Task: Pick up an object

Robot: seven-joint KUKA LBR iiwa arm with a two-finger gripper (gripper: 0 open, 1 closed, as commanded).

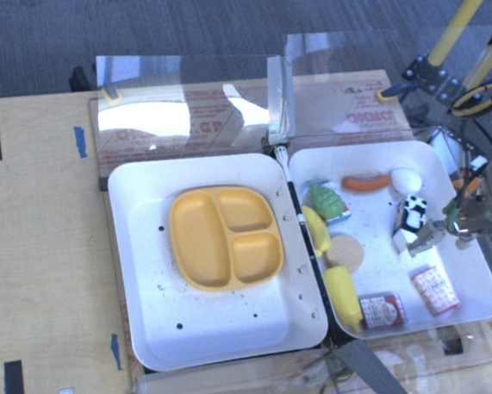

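Note:
The right bin (474, 295) holds several small things. A sausage (366, 184) and a white egg (405, 181) lie at the back. A green leafy toy (325, 201), a banana (316, 229) and a tan disc (345, 251) sit on the left. A yellow corn-like piece (341, 295), a red can (380, 310) and a red-and-white packet (434, 290) lie at the front. A black-and-white toy (412, 216) stands right of centre. My gripper (436, 236) reaches in from the right edge, low over the bin floor, just below and right of that toy.
The left bin (146, 331) carries a yellow divided plate (225, 235). A clear plastic wall (246, 105) rises behind both bins. Cables and a yellow pole (462, 15) crowd the far right. Wooden bench (35, 255) lies to the left.

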